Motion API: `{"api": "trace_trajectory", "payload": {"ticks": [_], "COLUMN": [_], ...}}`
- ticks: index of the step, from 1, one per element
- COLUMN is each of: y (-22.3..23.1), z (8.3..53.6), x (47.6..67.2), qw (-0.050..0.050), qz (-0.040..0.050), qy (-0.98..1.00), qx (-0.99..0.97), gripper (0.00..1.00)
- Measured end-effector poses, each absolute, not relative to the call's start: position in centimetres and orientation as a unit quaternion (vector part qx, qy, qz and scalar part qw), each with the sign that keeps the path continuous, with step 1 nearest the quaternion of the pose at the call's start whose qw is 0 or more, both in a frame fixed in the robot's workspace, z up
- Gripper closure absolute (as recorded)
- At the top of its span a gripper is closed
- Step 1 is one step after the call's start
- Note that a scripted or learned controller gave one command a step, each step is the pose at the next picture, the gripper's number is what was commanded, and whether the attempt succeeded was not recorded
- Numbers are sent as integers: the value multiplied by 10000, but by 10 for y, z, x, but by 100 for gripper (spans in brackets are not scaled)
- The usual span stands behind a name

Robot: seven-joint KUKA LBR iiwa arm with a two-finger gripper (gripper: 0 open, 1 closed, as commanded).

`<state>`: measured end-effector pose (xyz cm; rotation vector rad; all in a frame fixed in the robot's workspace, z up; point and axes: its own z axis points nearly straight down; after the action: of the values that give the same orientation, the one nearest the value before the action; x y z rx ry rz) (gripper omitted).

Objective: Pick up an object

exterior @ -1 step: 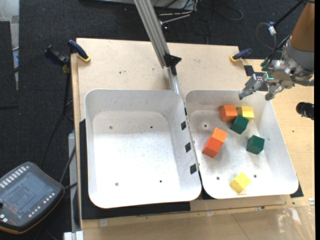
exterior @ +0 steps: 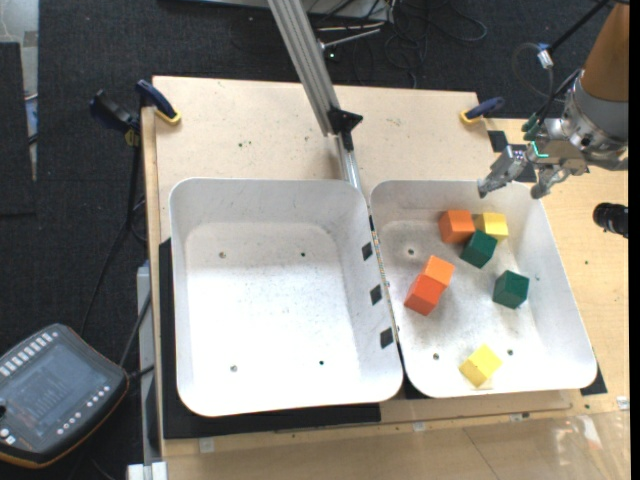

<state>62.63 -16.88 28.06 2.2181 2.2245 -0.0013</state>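
A grey handheld control pendant (exterior: 50, 393) lies on the dark floor at the near left corner, below a pale wooden bench (exterior: 260, 133) bearing two shallow white plastic bins. The left-hand white bin (exterior: 190, 218) carries only dark specks. The right-hand white bin (exterior: 570, 318) holds all six small blocks: nearest, a yellow cube (exterior: 481, 365) alone by the front wall; past it an orange-red block (exterior: 430, 284) toward the middle and a dark green cube (exterior: 511, 289) just to its right; farthest back, a cluster of a second orange cube (exterior: 457, 225), a second green cube (exterior: 479, 249) and a second yellow cube (exterior: 492, 225), packed touching or nearly so.

The two-finger gripper (exterior: 520, 182) of the grey arm hangs above the bin's far right rim, just beyond that cluster, its fingers spread apart with nothing between them. The job appears to be at the approach stage, with no block lifted yet. The next move likely calls for picking one target and descending squarely over it; the lone yellow cube or the green one offers clearance on all sides, while the crowded trio leaves little room for a finger to slip in.

Blue-and-yellow clamps (exterior: 155, 100) pin the bench's far corners, a slanted aluminium strut (exterior: 305, 58) rises between the bins, and black cables (exterior: 420, 38) trail across the dark carpet beyond.
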Motion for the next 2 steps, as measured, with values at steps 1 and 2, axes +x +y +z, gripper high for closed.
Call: {"api": "trace_trajectory", "payload": {"ticks": [1, 2], "y": [-166, -157], "z": [232, 184], "x": [635, 635], "qw": [-10, -17], "qz": [-13, -14], "qy": [7083, 7081], "qx": [7059, 7061], "gripper": [0, 0]}}
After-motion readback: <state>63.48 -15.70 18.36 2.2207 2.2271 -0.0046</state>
